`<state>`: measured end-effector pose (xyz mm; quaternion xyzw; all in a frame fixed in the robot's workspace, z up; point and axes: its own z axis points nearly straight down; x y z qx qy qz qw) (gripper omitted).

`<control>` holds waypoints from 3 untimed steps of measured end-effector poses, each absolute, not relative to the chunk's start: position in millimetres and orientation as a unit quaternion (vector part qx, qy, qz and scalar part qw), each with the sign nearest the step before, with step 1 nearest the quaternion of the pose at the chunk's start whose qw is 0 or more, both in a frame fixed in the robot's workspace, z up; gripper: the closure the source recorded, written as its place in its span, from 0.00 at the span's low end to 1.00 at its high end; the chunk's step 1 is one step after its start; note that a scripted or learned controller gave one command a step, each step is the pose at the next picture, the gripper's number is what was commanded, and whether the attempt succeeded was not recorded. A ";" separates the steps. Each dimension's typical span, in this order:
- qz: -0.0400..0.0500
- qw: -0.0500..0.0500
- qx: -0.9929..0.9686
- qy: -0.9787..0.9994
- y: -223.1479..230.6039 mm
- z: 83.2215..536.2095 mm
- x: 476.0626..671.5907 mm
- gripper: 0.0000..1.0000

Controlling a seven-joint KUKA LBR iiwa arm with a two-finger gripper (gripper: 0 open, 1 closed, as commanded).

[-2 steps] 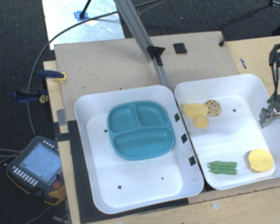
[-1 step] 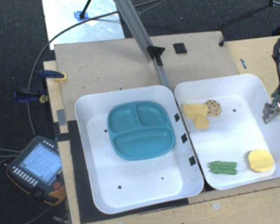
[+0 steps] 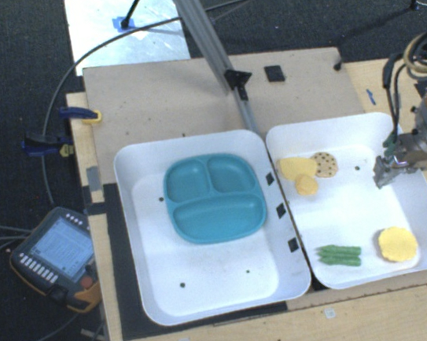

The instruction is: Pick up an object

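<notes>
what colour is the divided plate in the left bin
The divided plate is teal blue, a plain solid colour with no pattern, seen clearly in the camera view.

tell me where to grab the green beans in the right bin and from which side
The green bean bundle lies flat near the front of the right white bin, long axis running left to right. Probably best to come straight down from above and close across the narrow width at its middle. The pincer sits above it to the right; the yellow round disc lies beside, apart.

No words, numbers or brands can be read anywhere. The handheld controller (image 3: 56,261) left of the bench has a lit screen, but it is too blurred to read.
</notes>
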<state>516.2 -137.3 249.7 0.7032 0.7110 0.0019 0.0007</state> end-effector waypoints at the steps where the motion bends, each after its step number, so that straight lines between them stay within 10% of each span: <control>1: 0.002 0.000 0.703 0.711 -80.7 256.3 522.6 1.00; 3: 0.001 -0.001 0.703 0.711 36.7 257.2 522.9 1.00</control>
